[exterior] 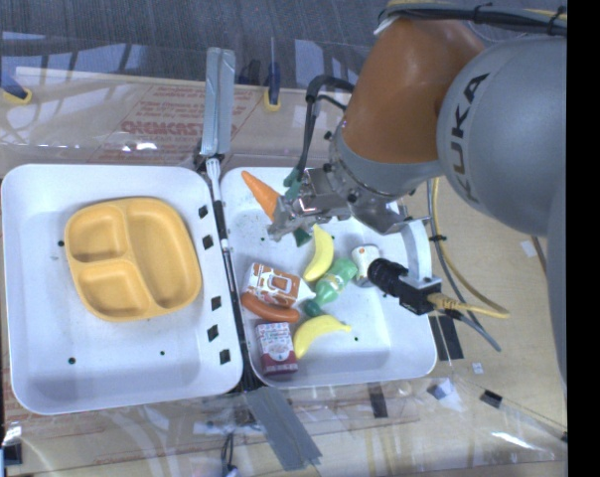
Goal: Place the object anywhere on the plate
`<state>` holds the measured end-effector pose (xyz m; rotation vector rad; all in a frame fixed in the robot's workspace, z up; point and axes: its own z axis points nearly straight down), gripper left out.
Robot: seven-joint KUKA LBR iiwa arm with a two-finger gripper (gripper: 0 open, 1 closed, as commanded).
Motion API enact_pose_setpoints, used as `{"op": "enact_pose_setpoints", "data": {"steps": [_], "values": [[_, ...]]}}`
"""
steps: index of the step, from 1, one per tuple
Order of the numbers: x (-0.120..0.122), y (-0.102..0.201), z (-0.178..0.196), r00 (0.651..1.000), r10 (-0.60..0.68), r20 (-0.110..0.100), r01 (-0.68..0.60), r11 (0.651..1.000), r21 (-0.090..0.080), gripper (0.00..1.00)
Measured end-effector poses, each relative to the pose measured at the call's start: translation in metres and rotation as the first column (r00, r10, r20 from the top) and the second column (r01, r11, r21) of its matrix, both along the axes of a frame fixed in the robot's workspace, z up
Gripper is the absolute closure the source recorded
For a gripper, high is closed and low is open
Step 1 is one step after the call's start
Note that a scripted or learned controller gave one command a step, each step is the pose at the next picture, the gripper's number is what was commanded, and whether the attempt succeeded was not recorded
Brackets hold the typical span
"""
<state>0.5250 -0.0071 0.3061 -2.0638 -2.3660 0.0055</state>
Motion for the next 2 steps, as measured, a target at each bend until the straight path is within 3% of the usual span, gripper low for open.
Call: {"op": "enact_pose_setpoints", "data": {"steps": [1, 2], "values": [[-0.0482, 0.0908, -0.0433, 0.998, -0.064, -0.001, 0.064, 0.998, -0.001, 1.0], [-0.048, 0.0903, -0.0431, 0.998, -0.066, 0.0, 0.066, 0.998, -0.001, 0.0]]}}
